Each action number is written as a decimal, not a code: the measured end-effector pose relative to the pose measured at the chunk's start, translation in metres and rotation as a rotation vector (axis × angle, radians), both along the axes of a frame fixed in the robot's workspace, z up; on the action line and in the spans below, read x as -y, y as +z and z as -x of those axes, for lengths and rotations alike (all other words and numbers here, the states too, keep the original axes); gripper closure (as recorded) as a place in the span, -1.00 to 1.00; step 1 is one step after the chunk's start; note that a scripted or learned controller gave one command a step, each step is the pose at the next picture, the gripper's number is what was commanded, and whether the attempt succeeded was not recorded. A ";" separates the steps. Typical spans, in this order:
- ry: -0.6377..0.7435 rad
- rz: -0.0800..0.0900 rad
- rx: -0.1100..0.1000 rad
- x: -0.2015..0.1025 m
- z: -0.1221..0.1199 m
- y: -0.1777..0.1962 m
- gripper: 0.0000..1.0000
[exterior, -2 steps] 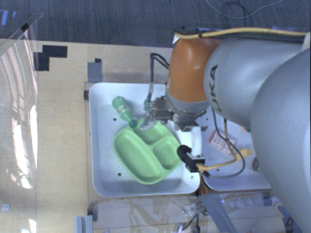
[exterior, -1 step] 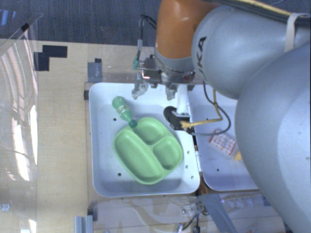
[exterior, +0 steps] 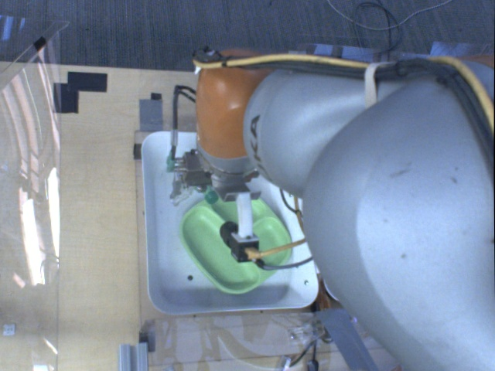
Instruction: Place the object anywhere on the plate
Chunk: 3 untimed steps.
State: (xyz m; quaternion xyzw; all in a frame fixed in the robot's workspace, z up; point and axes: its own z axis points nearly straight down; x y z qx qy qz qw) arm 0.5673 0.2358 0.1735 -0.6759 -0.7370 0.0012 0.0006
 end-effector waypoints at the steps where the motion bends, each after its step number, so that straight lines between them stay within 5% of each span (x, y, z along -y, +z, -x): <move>1: 0.491 -0.002 0.004 0.008 -0.040 -0.001 -1.00; 2: 0.490 -0.003 0.007 0.007 -0.042 0.009 1.00; 3: 0.533 -0.001 0.008 0.070 -0.002 0.085 1.00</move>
